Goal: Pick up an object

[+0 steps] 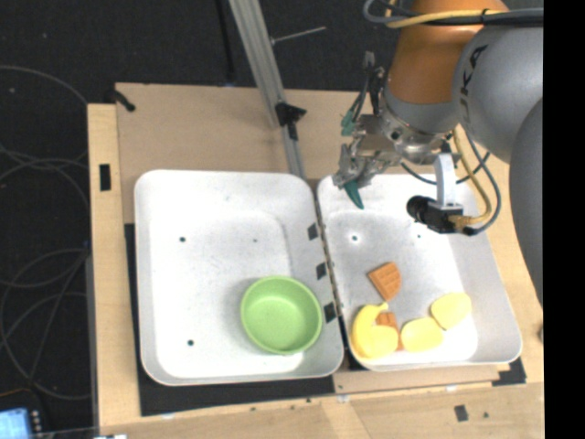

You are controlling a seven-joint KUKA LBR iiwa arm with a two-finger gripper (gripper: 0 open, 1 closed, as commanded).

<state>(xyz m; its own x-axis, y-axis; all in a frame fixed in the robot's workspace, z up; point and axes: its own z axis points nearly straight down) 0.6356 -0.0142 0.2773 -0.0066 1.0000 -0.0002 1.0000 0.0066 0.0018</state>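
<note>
In the right bin (457,245) lie an orange wedge-shaped block (386,280) and, near the front edge, three yellow rounded pieces (422,334) with a small orange bit (387,319) among them. A green bowl (281,314) sits at the front right of the left bin (196,236). My gripper (351,187) hangs over the back left corner of the right bin, well behind the orange block, its teal-tipped fingers close together with nothing seen between them.
A slanted metal pole (260,58) rises behind the bins. The divider between the bins (322,254) runs just left of the gripper. The arm's wrist and cables (439,208) hang over the back of the right bin.
</note>
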